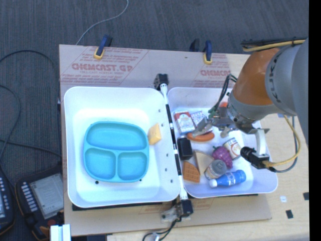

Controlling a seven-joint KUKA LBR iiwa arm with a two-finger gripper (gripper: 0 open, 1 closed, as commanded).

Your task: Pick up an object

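My gripper hangs low in the right bin, at its upper middle. It is just above an orange-red sausage-shaped toy and beside a red and white packet. Nothing can be made out held in it. Around it lie a black block, a tan wedge, a waffle piece, a purple bunch, a small can and a blue bottle.
The left bin holds a blue divided plate and a yellow wedge near its right wall. The arm's orange band and cables overhang the right bin's far right side. Clamps sit at the board's back edge.
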